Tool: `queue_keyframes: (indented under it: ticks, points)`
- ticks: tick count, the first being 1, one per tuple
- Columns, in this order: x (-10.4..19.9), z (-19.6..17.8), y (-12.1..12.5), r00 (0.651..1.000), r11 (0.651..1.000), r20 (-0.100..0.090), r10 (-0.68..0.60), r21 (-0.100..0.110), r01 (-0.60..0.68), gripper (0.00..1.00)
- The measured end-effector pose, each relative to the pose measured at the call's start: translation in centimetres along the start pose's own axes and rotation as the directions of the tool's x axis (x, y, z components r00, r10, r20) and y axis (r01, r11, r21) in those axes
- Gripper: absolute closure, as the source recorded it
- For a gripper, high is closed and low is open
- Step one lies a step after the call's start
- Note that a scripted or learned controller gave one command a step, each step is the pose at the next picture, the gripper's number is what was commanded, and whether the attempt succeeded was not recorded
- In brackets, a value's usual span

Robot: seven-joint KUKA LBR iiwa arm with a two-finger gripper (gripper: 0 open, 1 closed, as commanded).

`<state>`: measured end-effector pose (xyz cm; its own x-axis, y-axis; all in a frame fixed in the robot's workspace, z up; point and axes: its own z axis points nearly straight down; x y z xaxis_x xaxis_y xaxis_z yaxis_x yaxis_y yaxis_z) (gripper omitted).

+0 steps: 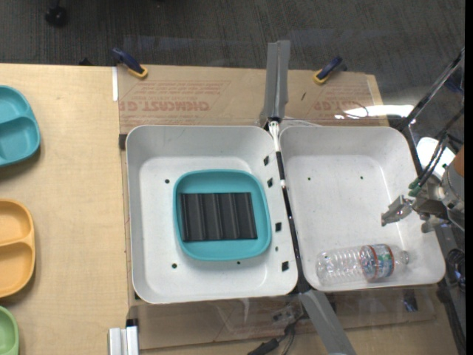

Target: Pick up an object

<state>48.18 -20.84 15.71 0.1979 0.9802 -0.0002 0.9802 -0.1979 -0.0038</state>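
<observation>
Bottle (pixel 362 263) lay on its side in the right bin (pixel 332 161); we saw the gripper (pixel 411 214) nearby, above it, fingers spread, grasping nothing. Teal tray (pixel 220 216) occupied the left bin (pixel 148 198).

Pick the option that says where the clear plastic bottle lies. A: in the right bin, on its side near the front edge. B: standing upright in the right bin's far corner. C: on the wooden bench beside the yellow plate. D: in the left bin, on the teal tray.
A: the clear plastic bottle lies on its side along the front of the right bin, while the teal tray sits in the left bin.
</observation>
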Motion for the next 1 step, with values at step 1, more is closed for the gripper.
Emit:
queue_keyframes:
  ticks: [1]
  points:
    - [5.05, -2.47, 1.52, 0.997, 0.997, 0.001, 0.074, -0.002, -0.074, 0.0]
